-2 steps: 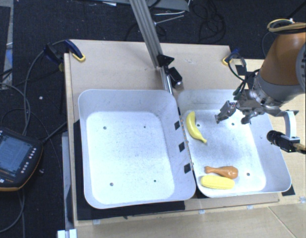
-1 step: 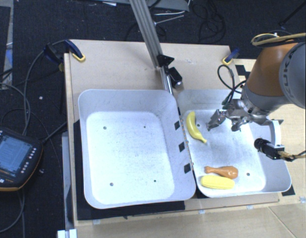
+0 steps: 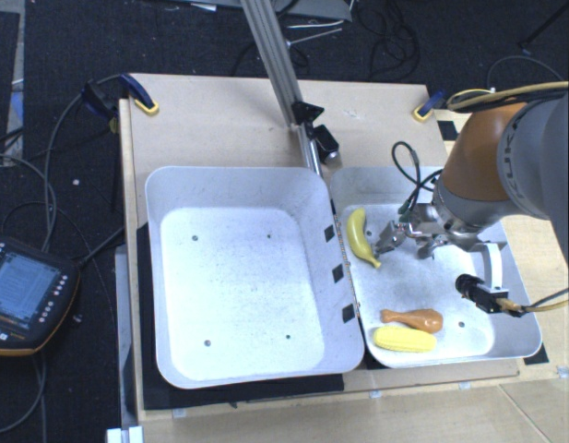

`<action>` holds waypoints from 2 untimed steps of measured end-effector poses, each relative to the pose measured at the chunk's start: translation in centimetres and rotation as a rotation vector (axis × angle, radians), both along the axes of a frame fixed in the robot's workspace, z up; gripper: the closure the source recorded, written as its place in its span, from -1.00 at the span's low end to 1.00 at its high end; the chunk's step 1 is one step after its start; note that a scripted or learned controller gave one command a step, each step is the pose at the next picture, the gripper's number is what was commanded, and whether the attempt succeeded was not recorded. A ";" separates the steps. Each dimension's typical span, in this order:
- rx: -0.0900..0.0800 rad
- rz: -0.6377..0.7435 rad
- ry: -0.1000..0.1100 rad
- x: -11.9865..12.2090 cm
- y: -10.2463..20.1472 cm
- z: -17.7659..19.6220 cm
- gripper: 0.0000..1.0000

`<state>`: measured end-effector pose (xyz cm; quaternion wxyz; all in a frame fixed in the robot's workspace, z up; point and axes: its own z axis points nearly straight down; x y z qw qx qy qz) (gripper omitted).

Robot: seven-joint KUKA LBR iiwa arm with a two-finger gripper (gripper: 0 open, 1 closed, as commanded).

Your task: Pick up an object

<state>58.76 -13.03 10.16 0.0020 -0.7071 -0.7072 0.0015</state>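
Looking down at a slant on the counter [image 3: 229, 109]: saw two white bins side by side, the left bin [image 3: 238, 284] bare, the right bin [image 3: 515, 335] carrying three things. Found the arm [image 3: 491, 169] reaching in over the right bin, jaws [image 3: 395, 236] low and just beside the banana [image 3: 360, 237] — could not tell whether released or clenched. Saw nothing lifted; judged the pick not yet made, with grasp and raise left to do. Noted the banana close to the bin's left wall, little room on that side. Noted a drumstick toy [image 3: 415, 318] touching a yellow corn-like piece [image 3: 404, 340] near the front rim — better clearance above.
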 end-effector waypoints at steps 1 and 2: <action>-0.001 0.000 -0.005 0.2 0.0 1.3 1.00; -0.001 0.001 -0.010 0.3 0.3 7.5 1.00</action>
